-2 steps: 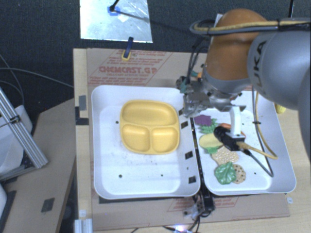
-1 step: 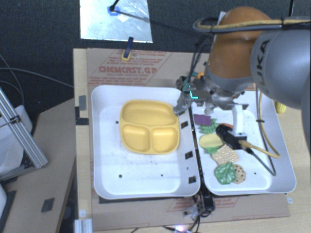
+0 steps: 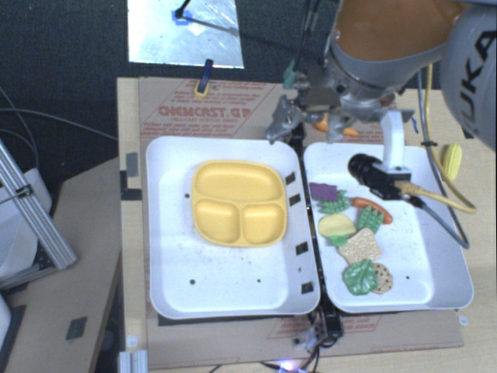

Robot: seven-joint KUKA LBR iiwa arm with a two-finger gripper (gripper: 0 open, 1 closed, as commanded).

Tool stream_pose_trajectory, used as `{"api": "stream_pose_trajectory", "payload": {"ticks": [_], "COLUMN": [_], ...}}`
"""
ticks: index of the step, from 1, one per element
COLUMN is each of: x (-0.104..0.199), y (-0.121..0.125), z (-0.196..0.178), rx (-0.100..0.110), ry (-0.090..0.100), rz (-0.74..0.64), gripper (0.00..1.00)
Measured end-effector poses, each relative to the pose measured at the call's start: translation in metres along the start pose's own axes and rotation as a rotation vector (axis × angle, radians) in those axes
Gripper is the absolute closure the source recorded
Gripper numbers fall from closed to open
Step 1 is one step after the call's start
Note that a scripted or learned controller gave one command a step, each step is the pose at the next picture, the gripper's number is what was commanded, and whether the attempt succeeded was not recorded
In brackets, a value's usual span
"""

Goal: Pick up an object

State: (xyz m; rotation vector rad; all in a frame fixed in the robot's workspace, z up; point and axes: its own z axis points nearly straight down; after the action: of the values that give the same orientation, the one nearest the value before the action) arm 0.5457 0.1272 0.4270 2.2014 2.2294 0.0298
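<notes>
My gripper (image 3: 307, 128) hangs high over the back rim where the two bins meet, its fingers (image 3: 279, 127) spread open with nothing visible between them. A small orange piece (image 3: 350, 132) shows just right of the fingers, outside their gap. The right bin (image 3: 443, 263) holds several toy foods well below the gripper: a purple piece (image 3: 324, 190), a red-orange sausage shape (image 3: 372, 207), a pale yellow slice (image 3: 336, 225), a speckled cracker (image 3: 360, 247), a green leaf (image 3: 358, 277) and a brown cookie (image 3: 381, 278).
A yellow divided plate (image 3: 238, 203) lies in the left bin (image 3: 171, 286). A yellow object (image 3: 452, 160) sits outside the right bin's right rim. A foil sheet (image 3: 185, 22) lies on the dark floor behind the bench.
</notes>
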Motion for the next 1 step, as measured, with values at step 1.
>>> {"api": "stream_pose_trajectory", "payload": {"ticks": [1], "x": [0.0731], "y": [-0.0413], "z": [-0.0545], "rx": [0.012], "ry": [-0.001], "rz": [-0.001], "gripper": [0.00]}}
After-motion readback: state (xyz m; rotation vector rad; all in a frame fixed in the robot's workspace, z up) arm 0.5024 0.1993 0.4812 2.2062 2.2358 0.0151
